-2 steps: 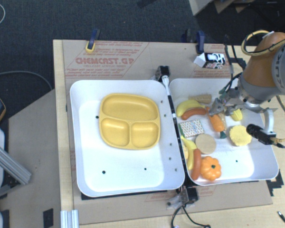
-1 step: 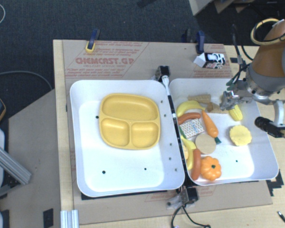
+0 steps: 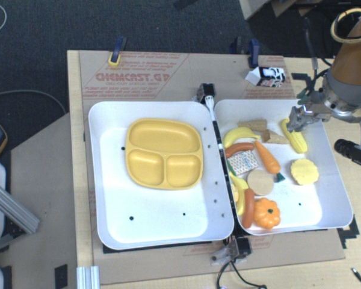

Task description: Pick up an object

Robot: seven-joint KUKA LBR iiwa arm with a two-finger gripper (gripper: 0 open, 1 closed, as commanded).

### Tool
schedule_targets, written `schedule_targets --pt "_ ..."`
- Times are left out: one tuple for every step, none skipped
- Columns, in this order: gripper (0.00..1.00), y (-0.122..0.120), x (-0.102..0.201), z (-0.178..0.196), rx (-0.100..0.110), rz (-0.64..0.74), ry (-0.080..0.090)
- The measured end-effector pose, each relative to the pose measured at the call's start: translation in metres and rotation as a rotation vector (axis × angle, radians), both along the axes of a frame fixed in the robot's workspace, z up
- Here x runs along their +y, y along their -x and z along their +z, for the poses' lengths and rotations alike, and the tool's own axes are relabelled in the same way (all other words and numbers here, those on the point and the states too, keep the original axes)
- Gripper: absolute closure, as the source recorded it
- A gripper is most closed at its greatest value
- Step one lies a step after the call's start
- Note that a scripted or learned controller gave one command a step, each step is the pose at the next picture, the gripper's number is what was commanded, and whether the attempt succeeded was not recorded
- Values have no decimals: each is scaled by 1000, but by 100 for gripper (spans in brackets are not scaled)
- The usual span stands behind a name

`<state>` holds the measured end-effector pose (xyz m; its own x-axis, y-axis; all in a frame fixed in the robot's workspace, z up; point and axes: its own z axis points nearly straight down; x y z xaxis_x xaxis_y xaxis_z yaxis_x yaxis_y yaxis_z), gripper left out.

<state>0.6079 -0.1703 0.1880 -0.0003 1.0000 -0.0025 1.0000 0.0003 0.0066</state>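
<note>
The right bin [image 3: 325, 212] holds a heap of toy food. A yellow corn cob [image 3: 297, 139] lies near the bin's far right. A yellow round slice [image 3: 304, 171] sits just in front of the cob. An orange carrot [image 3: 267, 157], a red sausage [image 3: 239, 149], a banana [image 3: 239, 135] and a tan disc [image 3: 260, 182] crowd the bin's left side. An orange pepper [image 3: 266, 213] rests at the front. My gripper [image 3: 296, 121] hangs low over the far end of the corn cob, reaching in from the right. Nothing visibly hangs from it.
The left bin [image 3: 108, 203] holds a yellow divided plate [image 3: 164, 152]. A black ridge [image 3: 218, 155] runs between the two bins. A small black-and-white item [image 3: 266, 75] lies on the bench behind the right bin. Clamps [image 3: 115, 57] sit at the bench's far edge.
</note>
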Motion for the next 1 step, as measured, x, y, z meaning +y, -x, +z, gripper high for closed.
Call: schedule_targets --pt "100 -1 0 40 0 0 0"
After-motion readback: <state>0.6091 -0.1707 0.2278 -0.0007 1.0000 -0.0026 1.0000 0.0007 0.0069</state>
